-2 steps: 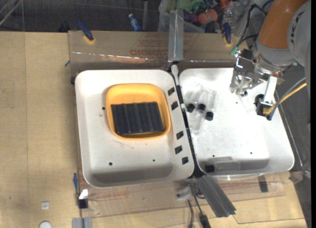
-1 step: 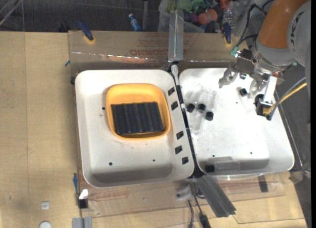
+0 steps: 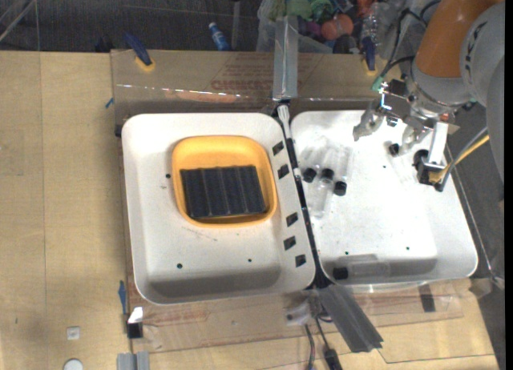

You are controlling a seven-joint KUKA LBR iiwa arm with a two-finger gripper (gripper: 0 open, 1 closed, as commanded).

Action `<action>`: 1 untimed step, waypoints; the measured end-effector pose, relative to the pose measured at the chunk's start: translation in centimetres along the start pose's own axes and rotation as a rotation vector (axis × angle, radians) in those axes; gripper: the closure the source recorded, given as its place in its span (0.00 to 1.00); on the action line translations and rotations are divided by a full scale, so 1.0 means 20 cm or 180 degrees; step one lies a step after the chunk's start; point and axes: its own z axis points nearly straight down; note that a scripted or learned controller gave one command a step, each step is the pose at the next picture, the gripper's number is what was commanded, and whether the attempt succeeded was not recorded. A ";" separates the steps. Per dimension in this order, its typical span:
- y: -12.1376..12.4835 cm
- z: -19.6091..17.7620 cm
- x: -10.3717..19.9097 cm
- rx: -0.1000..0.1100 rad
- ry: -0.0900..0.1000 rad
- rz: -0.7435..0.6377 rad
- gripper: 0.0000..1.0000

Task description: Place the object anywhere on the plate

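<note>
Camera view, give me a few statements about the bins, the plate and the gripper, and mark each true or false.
1. The yellow plate sits in the left bin. True.
2. The dark ridged block lies in the right bin. False: it lies on the plate.
3. The gripper hangs over the right bin. True.
4. The clear black-capped vials lie on the plate. False: they lie in the right bin.

Evenly and brightly lit from above, with near-blown whites and soft glare across the right bin (image 3: 417, 232), faint shadows under both bin rims, mild overall softness, and dimmer, grainier clutter along the top edge.
</note>
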 end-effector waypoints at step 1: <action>-0.04 -0.13 0.03 -0.0005 0.0001 -0.0867 0.00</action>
